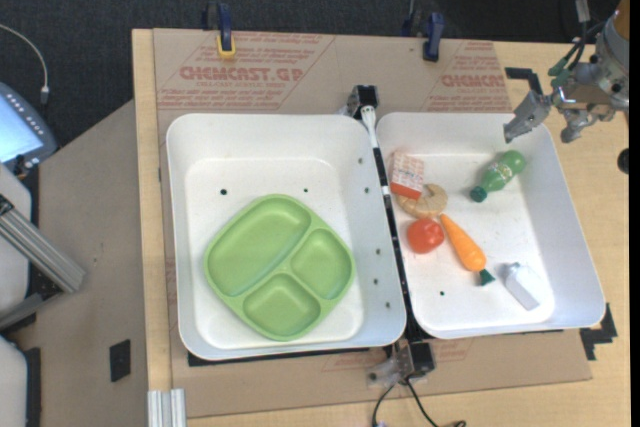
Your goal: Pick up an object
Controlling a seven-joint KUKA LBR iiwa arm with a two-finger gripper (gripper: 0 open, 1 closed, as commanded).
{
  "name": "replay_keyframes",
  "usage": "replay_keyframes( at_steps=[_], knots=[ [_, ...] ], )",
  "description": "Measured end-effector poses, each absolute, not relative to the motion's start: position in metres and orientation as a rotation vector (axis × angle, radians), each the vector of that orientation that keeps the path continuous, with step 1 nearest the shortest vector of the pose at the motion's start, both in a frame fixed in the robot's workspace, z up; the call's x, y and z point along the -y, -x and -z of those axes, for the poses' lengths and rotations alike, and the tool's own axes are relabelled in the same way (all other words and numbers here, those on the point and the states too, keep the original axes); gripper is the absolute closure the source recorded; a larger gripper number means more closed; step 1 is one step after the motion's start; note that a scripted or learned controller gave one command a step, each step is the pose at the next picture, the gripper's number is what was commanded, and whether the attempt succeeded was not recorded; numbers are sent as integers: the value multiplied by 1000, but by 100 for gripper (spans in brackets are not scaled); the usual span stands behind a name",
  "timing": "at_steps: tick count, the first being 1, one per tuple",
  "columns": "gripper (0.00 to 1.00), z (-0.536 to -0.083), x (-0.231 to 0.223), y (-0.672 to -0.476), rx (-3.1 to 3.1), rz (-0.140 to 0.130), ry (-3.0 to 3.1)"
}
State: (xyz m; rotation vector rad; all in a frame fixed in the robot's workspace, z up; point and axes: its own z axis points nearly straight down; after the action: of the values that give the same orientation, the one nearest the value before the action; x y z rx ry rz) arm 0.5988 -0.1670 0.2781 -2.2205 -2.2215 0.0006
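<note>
The right bin (570, 245) holds several small items: a green bottle (498, 174) lying on its side, a red and white packet (407, 172), a tan bread ring (427, 201), a red tomato (425, 235), an orange carrot (463, 244) and a grey-white block (519, 284). My gripper (548, 122) hangs over the bin's far right corner, above and slightly right of the green bottle. Its two fingers (523, 120) are spread open with nothing between them.
The left bin (190, 175) holds a green divided plate (280, 265). A black clamp (363, 99) sits where the two bins meet at the back. Blue clamps (432, 35) hold the cardboard sheet at the bench's far edge.
</note>
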Motion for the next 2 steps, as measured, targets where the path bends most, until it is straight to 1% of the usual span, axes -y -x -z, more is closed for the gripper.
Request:
replay_keyframes(
  at_steps=[1,2],
  knots=[
    [0,-235,163,-600,2218,-5,2217],
    [0,-175,154,-599,2216,-6,2216]
  ],
)
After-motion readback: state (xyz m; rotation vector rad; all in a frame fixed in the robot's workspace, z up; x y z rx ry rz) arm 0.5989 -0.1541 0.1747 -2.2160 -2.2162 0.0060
